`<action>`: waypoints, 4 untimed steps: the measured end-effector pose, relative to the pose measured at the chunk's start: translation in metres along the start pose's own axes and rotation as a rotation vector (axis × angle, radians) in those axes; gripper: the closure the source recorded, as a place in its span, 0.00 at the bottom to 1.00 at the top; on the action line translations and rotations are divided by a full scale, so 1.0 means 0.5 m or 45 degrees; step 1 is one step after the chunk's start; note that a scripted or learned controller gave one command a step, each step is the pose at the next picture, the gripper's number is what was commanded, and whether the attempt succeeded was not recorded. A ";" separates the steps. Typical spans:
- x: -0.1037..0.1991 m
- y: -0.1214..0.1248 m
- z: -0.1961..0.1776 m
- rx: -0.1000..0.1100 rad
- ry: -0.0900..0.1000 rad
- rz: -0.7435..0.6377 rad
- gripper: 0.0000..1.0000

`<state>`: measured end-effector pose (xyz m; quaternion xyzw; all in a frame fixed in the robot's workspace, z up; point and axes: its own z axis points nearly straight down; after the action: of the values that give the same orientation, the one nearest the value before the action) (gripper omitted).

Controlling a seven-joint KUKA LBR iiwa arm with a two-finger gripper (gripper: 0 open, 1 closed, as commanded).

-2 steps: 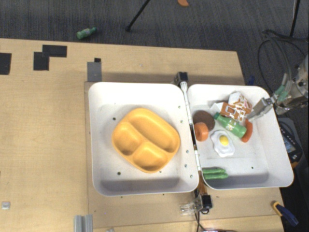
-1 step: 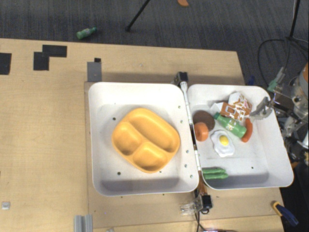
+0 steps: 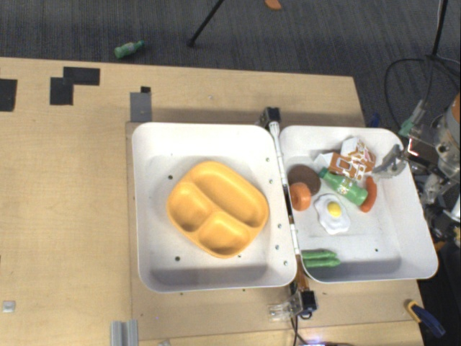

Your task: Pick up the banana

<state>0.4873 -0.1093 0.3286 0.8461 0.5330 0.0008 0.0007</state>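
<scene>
Claw [image 3: 393, 162] hangs over the far right side of the right bin [image 3: 403, 254]; whether it is released or clenched cannot be told. An orange packet [image 3: 354, 160] has white print too small to read. One green bottle [image 3: 344, 184], one fried egg [image 3: 333, 215], one green pod [image 3: 319, 258] and one yellow three-part plate [image 3: 217, 207] show. Where the banana lies cannot be told.

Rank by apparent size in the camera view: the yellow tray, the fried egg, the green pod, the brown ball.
1. Yellow tray, by far the largest.
2. Fried egg, green pod and brown ball: too alike to rank.
</scene>
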 end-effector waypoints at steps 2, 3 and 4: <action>0.093 -0.047 0.255 0.006 -0.002 0.923 0.00; 0.149 -0.074 0.289 0.006 -0.001 0.636 0.00; 0.060 -0.031 0.289 0.003 0.000 -0.036 0.00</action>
<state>0.4866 -0.0754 0.1839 0.8385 0.5450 0.0001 -0.0005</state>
